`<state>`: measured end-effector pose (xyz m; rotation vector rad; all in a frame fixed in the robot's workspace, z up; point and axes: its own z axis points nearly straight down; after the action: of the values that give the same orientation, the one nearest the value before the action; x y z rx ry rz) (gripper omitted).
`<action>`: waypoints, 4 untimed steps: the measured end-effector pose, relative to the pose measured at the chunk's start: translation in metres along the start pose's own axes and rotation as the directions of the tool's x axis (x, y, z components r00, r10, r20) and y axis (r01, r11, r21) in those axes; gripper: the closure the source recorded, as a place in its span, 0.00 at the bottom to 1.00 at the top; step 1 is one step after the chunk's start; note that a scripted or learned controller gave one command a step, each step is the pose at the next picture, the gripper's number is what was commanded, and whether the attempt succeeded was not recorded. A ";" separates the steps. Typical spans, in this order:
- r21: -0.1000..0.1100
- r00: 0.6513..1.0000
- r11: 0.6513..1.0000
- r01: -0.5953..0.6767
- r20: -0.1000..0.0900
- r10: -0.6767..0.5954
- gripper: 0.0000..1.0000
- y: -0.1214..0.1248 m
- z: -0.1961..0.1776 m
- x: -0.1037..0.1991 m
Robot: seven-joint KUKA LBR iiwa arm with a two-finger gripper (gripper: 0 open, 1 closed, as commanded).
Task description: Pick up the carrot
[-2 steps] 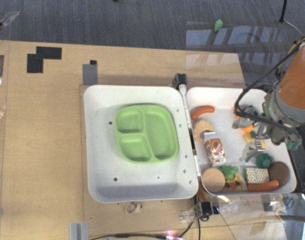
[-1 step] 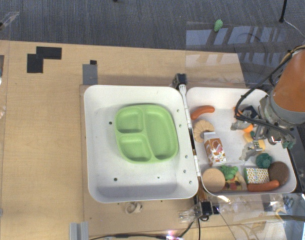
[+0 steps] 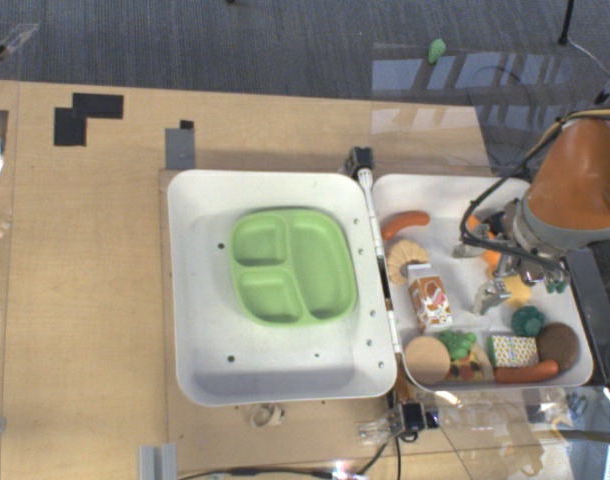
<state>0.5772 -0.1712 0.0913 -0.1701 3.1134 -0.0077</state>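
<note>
We see the right bin (image 3: 585,353) beneath the pincer (image 3: 497,295); the carrot (image 3: 526,372) lies below-right of it, by the bin's near wall; whether the pincer grips anything we cannot tell; we'd descend along the carrot's middle, avoiding the broccoli (image 3: 528,319).

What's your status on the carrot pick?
Gripper low in right bin, jaws' state unclear. Orange piece, probably the carrot, under the wrist, mostly hidden. Milk carton and broccoli close by.
</note>
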 end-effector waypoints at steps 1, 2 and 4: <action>0.001 1.000 1.000 0.008 0.005 -0.008 1.00 0.002 -0.013 -0.003; -0.005 0.981 0.981 0.194 0.001 -0.194 1.00 0.053 -0.097 -0.100; -0.007 0.983 0.983 0.186 -0.008 -0.186 0.00 0.017 0.001 -0.059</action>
<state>0.6340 -0.1478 0.0918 -0.4611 3.0933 -0.0023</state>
